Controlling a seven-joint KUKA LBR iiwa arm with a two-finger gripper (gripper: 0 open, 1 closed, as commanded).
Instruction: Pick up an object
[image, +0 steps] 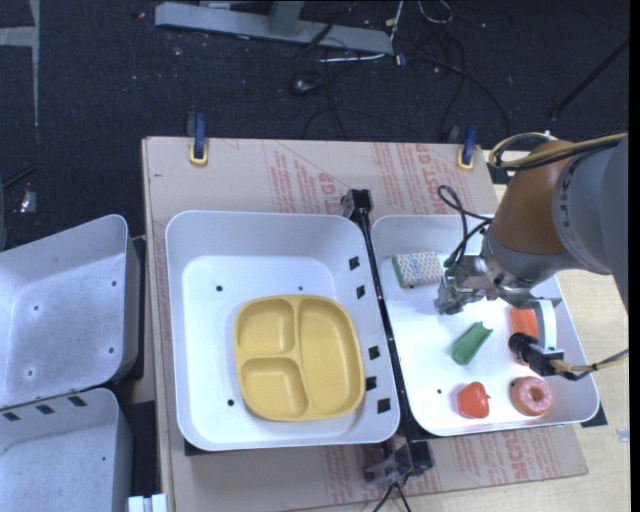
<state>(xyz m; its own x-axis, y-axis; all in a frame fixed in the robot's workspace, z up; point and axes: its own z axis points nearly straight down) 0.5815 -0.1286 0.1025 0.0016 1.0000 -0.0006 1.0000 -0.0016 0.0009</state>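
Note:
The right bin (420, 400) holds a green pepper-like piece (470, 342), a red tomato-like piece (474, 400), a pink-orange ring (531, 396), an orange-red block (524, 323) and a pale speckled block (417, 267). My gripper (455, 298) hangs low in this bin, just up-left of the green piece and right of the speckled block. Nothing shows between its fingers.
The left bin (200, 250) carries a yellow divided plate (298, 356). A black divider (378, 320) runs between the bins. Grey trays (60, 300) lie off the bench at left. Cables trail from the arm's wrist over the right bin.

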